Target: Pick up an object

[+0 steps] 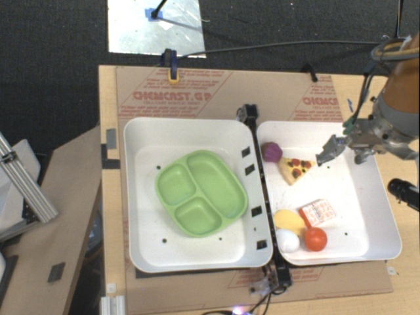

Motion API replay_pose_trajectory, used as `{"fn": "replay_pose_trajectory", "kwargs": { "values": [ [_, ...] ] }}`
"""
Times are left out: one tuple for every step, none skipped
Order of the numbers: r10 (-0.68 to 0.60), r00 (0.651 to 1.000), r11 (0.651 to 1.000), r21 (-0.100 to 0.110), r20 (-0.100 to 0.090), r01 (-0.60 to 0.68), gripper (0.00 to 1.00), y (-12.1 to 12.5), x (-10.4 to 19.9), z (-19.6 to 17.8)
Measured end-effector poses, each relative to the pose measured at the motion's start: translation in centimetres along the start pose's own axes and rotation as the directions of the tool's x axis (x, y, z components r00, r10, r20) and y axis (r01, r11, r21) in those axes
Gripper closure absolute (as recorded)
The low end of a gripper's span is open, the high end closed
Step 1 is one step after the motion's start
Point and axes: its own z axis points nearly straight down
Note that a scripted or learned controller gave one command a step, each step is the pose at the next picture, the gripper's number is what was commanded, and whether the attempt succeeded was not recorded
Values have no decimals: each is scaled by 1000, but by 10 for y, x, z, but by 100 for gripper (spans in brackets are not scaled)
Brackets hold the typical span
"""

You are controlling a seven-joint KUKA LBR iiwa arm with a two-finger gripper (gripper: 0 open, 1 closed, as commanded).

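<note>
Closest to the lens, along the near wall of the right bin (367,253), sits a small cluster: a white egg-like ball (287,240), a red tomato-like ball (315,239) just beside it, a yellow rounded piece (289,220) touching the white ball from behind, and a red-and-white packet (317,211) lying flat next to the yellow piece. Farther back in the same bin lie a toy pizza slice (294,169) and a purple rounded piece (272,152), near each other by the divider between the bins. The left bin (141,176) holds a green divided plate (201,193), lying flat with its three compartments bare.

Both bins rest on the counter (216,87). The arm comes in from the right, and its hand (330,151) hangs over the back part of the right bin, just right of the pizza slice. Nothing shows between its fingers; whether they are apart or together I cannot tell at this angle.

As for progress, the pick looks not yet made: every object I can make out lies on a bin floor, and none is lifted. My judgement is that the hand is at the approach stage, with the pizza slice the likeliest target given how near it is. Left to do: come down over an object, close on it, and raise it clear of the bin.
</note>
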Motion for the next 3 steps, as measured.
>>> {"fn": "replay_pose_trajectory", "kwargs": {
  "values": [
    [-2, 1000, 1000, -10, 1, 2, 0, 2, 0, -5],
    [-1, 1000, 1000, -5, 0, 1, 0, 5, 4, 57],
    [0, 1000, 1000, -6, 0, 0, 0, 2, -6, 111]
  ]
}}
